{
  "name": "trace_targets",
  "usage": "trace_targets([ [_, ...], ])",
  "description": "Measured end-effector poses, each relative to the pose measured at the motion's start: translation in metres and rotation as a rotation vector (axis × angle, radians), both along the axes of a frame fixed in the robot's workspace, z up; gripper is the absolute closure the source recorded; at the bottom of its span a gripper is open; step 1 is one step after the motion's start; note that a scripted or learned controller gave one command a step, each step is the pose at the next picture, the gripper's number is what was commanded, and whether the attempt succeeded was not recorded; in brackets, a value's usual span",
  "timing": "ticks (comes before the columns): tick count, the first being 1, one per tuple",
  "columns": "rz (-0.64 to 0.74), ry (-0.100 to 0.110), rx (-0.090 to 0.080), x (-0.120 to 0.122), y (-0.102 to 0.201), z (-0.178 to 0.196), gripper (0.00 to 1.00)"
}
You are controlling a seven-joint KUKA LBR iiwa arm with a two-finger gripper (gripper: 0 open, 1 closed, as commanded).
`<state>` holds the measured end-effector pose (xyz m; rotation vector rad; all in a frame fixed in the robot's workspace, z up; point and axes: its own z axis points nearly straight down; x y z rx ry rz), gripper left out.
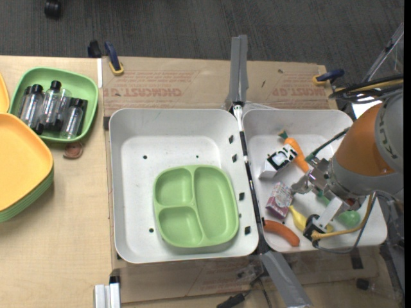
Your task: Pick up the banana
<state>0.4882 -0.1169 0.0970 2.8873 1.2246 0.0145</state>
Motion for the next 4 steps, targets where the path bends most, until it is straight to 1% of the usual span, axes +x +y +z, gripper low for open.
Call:
trace_targets([
  [1, -0.003, 0.016, 0.003, -0.004, 0.000, 0.002, 1.00],
  [2, 0.191, 0.014, -0.001, 0.062, -0.037, 0.050, 1.00],
  [3, -0.160, 0.015, 0.001, 0.114, -0.090, 0.060, 1.00],
  [4, 0.092, -0.038, -0.017, 0.070, -0.082, 0.024, 1.00],
])
